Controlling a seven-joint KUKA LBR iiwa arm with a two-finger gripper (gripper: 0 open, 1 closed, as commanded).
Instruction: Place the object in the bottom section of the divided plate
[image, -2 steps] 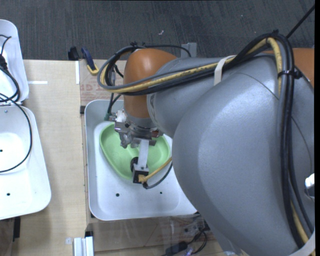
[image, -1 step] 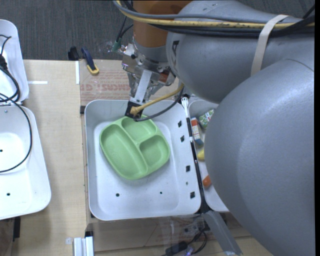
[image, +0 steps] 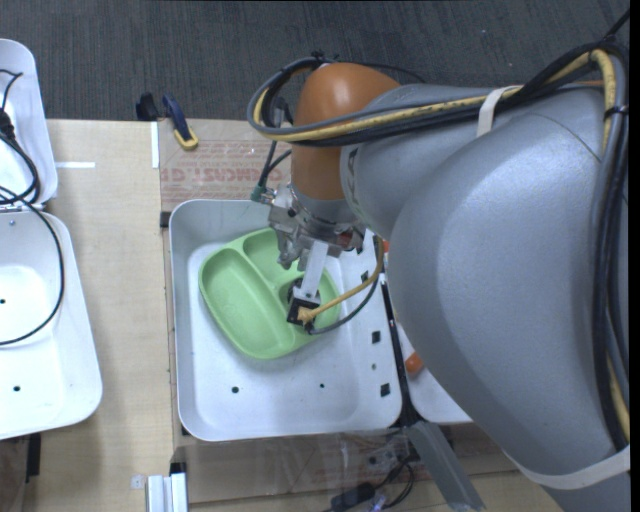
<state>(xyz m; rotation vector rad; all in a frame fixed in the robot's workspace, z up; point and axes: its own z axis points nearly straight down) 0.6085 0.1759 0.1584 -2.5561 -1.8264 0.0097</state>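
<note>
**A:** Where does the plate sit?

**B:** The pale green divided plastic plate (image: 240, 300) lies flat in the shallow white plastic bin (image: 270, 405) at the centre of the frame. It is close to that bin's upper left corner. Its wide compartment faces the lower left, and a smaller one sits toward the top.

**A:** And the end effector?

**B:** The end effector (image: 298, 268) hangs over the plate's right part, pointing down, with the big grey arm (image: 500, 250) behind it on the right. I cannot tell whether it is open or closed, because the wrist hides that.

**A:** So where is the object?

**B:** Hidden, if it is carried at all. A small orange thing (image: 412, 365) peeks out at the bin's right rim under the arm, too covered to name.

**A:** Why hover there?

**B:** My guess is that it is lined up above the plate for a drop. The section nearest the frame's bottom looks to lie further left and down, though. The second white bin (image: 50, 340) at the left, with a black cable (image: 45, 215) across it, seems to play no part.
</note>
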